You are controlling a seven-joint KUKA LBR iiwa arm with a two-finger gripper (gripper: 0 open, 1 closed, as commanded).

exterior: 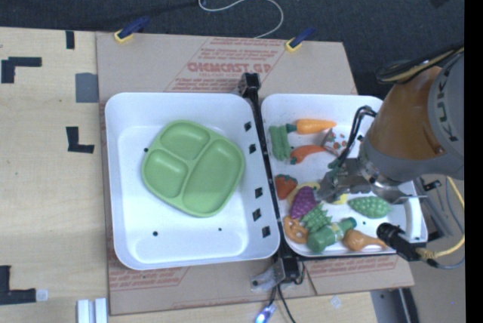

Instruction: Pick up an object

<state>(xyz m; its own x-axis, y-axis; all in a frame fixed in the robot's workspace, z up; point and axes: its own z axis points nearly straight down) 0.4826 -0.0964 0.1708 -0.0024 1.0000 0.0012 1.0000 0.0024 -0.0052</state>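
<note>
the arm [411, 129], grey with a glossy orange band, reaches in from the right over the right bin [362, 99]. its gripper [332, 189] hangs low among a heap of smooth plastic toy food; whether it is apart or together i cannot tell, since the dark metal merges with the clutter beneath.

just left of the gripper lies a knobbly purple grape bunch [303, 201], with a red strawberry [284, 185] beside it near the bin's left wall. just right of the gripper sits a bumpy pale green oval [368, 205]. farther up lie two tapered orange carrots, one [313, 125] above the other [308, 152], and a ribbed green pod [279, 142] to their left. at the bottom are a dark green lumpy vegetable [323, 232] and an orange gourd shape [359, 241].

the left bin [121, 186], shallow and white with rounded corners, holds a matte light green tray [193, 167] with three moulded compartments, turned at a slant. both bins rest on flat brown cardboard [151, 61].
</note>
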